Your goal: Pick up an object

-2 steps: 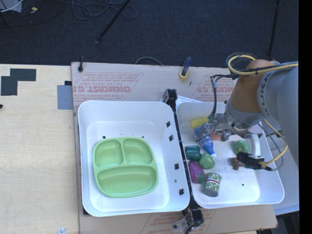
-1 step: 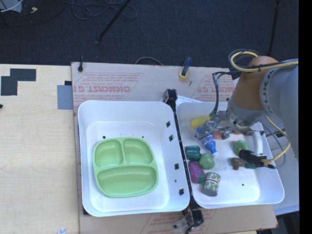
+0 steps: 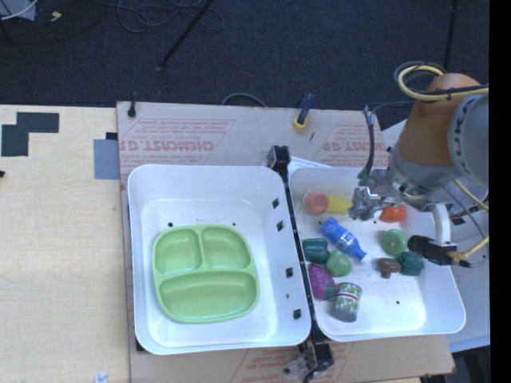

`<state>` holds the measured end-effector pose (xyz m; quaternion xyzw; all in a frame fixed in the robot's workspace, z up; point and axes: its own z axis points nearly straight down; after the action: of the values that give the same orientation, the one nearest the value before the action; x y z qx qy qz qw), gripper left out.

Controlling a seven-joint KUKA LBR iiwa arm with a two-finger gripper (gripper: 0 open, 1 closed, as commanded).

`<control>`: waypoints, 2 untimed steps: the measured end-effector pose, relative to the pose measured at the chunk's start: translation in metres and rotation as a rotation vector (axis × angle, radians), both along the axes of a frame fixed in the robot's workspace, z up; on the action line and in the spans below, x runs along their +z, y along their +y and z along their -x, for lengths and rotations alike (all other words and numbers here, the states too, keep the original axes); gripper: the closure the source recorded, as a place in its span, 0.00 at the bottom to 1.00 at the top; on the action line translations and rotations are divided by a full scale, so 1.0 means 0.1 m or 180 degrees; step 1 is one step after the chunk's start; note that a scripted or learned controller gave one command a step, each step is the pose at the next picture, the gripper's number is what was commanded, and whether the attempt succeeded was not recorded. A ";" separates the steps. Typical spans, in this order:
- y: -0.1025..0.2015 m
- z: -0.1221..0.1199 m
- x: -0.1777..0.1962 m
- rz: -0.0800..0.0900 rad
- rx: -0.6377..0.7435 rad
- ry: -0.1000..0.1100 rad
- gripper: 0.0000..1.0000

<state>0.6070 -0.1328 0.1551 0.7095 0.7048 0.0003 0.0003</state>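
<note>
Arm over the right bin (image 3: 447,309), among scattered toys.

The blue bottle (image 3: 344,238) lies near the bin's middle, long axis slanting from upper left to lower right. The pincer (image 3: 364,207) hangs just above it, beside a yellow piece (image 3: 339,206) and an orange piece (image 3: 393,212); its opening cannot be told. A pink ball (image 3: 314,203), green pepper (image 3: 314,250) and small can (image 3: 346,301) crowd around. A green divided plate (image 3: 205,272) sits in the left bin (image 3: 152,190).

1. Light is bright and even, falling from above; the bins (image 3: 207,180) read near pure white.
2. Shadows are soft and short, lying close under the toys (image 3: 345,238) and the arm (image 3: 435,146).
3. The floor (image 3: 239,30) behind stays dim.
4. Focus is slightly soft throughout; small toys look blurred and grainy.
</note>
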 end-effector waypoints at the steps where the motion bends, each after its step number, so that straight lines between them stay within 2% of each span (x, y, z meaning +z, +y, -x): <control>1: -0.10 0.01 0.60 0.0004 -0.0002 -0.0009 1.00; 2: -0.11 0.02 0.73 -0.0001 0.0001 0.0005 1.00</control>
<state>0.6055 -0.1441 0.2279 0.7093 0.7049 -0.0001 -0.0004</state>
